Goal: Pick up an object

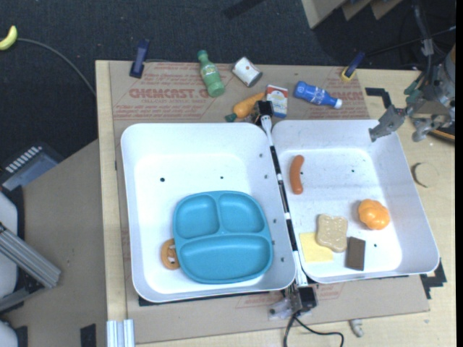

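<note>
gripper (383, 125) hovers over the right bin's (405, 165) far corner, holding nothing. whether it is apart or together, i cannot tell. sausage (296, 174) lies well apart.

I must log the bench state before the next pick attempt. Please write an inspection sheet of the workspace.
Surface: cardboard-covered bench bearing a left bin and a right bin.
Job's things: right bin holds a sausage, an orange fruit, a cracker, a cheese slice and a brown block. Left bin holds a blue divided plate lying partly over a pretzel.
Clutter: behind the bins, a green bottle, a blue bottle, a small can, a carton.
Grippers: gripper at the right bin's far right corner, holding nothing visible.
Cables: yellow-tipped cable on the floor; black lead at the front edge.
Surroundings: dark carpet.
</note>
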`<state>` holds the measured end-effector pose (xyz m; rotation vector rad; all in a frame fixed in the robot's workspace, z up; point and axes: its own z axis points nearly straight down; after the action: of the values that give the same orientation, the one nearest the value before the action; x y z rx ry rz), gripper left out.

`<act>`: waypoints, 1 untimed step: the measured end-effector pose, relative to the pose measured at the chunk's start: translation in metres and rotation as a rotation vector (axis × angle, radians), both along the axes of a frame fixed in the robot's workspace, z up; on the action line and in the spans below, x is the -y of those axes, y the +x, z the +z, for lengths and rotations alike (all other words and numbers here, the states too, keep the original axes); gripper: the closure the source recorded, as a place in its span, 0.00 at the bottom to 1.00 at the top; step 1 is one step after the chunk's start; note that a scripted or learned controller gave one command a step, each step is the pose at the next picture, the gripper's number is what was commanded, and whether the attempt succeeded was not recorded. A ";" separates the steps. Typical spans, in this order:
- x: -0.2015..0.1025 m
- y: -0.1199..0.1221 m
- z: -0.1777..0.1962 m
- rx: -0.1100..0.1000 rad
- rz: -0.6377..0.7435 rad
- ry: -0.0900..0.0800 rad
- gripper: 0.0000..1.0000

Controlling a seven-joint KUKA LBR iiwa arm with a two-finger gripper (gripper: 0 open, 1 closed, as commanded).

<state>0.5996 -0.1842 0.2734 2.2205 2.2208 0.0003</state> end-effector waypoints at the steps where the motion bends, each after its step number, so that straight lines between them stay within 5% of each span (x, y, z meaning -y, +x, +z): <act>1: 0.033 0.002 -0.162 -0.003 -0.001 0.001 0.00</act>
<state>0.6015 -0.2174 0.1112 2.2236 2.2221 -0.0018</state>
